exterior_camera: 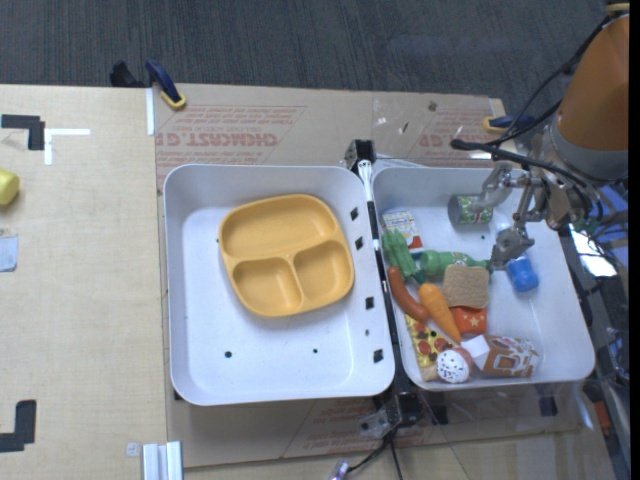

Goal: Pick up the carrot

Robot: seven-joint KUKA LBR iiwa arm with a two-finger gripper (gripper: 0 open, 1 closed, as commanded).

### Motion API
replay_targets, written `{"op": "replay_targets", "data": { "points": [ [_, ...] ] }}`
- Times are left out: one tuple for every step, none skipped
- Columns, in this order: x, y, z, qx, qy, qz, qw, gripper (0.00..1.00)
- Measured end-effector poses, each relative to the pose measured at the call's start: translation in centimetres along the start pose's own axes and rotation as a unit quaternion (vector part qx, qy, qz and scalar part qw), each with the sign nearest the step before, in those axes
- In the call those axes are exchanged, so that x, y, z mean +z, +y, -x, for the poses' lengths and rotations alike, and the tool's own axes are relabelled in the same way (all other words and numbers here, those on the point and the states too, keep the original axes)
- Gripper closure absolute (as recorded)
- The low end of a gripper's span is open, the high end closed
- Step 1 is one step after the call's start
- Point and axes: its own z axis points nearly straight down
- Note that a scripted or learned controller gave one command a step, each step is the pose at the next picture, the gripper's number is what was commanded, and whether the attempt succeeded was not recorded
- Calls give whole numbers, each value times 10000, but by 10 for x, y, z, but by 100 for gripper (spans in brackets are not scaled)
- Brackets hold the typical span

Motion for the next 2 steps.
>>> {"op": "replay_targets", "data": {
  "points": [
    [51,63,-33,111,2,7,9999,0],
    [51,66,-50,101,-6,-2,9999,0]
  ]
}}
